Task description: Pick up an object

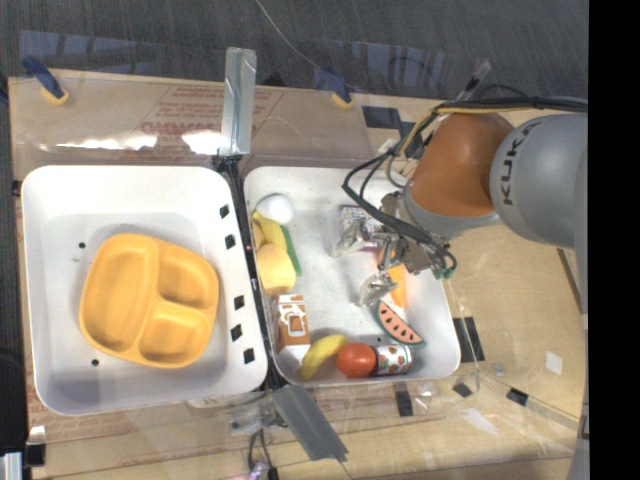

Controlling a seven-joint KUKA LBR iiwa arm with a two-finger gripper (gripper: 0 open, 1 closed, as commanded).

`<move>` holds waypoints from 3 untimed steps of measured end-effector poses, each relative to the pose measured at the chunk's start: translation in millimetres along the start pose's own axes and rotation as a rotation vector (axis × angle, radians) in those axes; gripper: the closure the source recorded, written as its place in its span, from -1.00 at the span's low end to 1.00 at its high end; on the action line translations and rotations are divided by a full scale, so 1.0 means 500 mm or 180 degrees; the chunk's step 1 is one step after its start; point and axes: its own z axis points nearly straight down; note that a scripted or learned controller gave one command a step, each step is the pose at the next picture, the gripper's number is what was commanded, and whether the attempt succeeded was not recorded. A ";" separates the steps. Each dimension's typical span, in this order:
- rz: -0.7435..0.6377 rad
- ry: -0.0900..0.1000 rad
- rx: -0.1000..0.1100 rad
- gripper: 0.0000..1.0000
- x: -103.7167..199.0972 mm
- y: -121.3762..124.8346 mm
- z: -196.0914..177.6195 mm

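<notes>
The gripper [385,268] is seen low over the middle of the right bin [320,183], reaching in from the right, and whether the jaws are spread or pressed together cannot be told, since cables and the wrist lie across them. Just below the gripper, near the bin's right wall, a watermelon slice [397,324] lies flat; it is judged a light, stiff plastic toy, thin and smooth, best taken across its narrow width so that it does not slip out sideways. A tomato [355,360], a banana [319,354] and a small can [393,359] are crowded along the near wall, touching one another, so a clean grasp there is judged harder. An egg [275,208], round and slippery, sits at the far left corner, with a yellow sponge-like piece [275,261] below it. A yellow divided plate [150,300] rests in the left bin [50,193].
</notes>
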 end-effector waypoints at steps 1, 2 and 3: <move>0.0000 0.0000 0.0000 -1.00 0.000 0.000 0.000; 0.0320 -0.0008 0.0005 -1.00 0.119 0.016 -0.001; 0.0290 -0.0020 0.0009 1.00 0.113 0.020 -0.023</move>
